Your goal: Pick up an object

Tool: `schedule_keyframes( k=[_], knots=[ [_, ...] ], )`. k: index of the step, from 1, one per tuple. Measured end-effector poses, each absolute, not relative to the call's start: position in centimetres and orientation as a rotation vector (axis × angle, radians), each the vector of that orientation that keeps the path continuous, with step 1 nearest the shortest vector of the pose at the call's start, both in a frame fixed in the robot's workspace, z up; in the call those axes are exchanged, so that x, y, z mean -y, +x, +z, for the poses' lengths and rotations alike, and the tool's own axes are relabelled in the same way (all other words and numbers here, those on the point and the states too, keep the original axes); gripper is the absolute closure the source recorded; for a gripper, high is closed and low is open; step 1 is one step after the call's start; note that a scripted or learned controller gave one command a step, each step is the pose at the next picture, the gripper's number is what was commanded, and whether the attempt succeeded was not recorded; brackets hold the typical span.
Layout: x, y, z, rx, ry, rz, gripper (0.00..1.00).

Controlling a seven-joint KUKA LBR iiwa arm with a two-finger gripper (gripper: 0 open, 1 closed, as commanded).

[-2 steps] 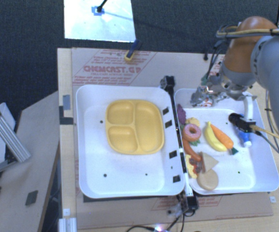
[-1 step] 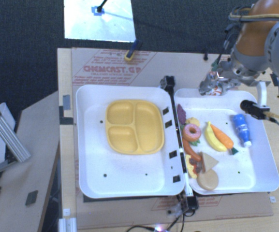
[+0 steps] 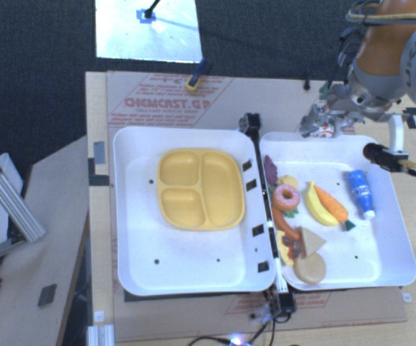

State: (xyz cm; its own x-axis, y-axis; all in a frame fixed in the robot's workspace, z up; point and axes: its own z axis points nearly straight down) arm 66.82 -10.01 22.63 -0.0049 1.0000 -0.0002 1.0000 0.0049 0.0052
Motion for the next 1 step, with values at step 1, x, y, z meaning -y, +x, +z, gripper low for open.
schedule_keyframes(
  k=[1],
  knots=[
    [5.22, 63.9, 23.05, -2.231, 2.213, 0.002, 1.0]
  ],
)
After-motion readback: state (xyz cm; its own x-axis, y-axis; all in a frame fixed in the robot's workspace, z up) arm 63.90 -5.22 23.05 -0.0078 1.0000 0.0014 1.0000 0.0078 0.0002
